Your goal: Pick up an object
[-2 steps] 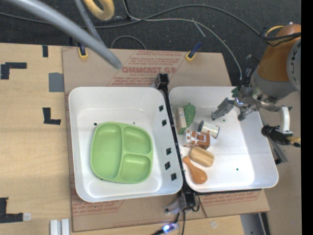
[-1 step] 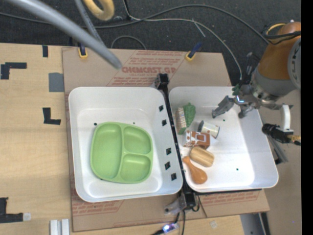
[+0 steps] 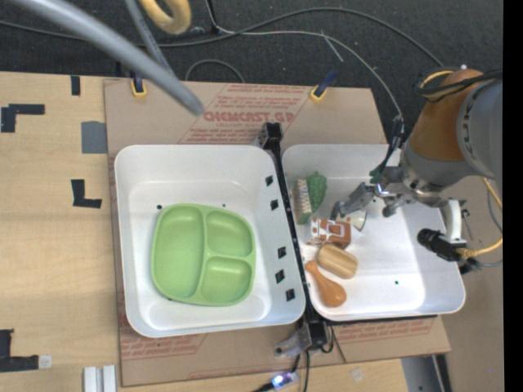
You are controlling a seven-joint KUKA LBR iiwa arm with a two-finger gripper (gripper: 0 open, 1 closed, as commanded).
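The right bin (image 3: 425, 296) holds several small objects along its left side. A green and white brush-like item (image 3: 310, 193) lies near the divider. Below it sits a small brown and white carton (image 3: 330, 232), then a tan bun-shaped piece (image 3: 338, 261) and an orange drumstick-shaped piece (image 3: 326, 287). My gripper (image 3: 372, 206) hovers over the bin's middle, just right of and above the carton. Its fingers are spread open with nothing between them. The grey and orange arm reaches in from the right.
The left bin (image 3: 131, 170) contains a green divided plate (image 3: 203, 254). A black divider (image 3: 280, 219) runs between the bins. Bare white floor shows in the right bin's lower right. Cables and a grey pole cross the top.
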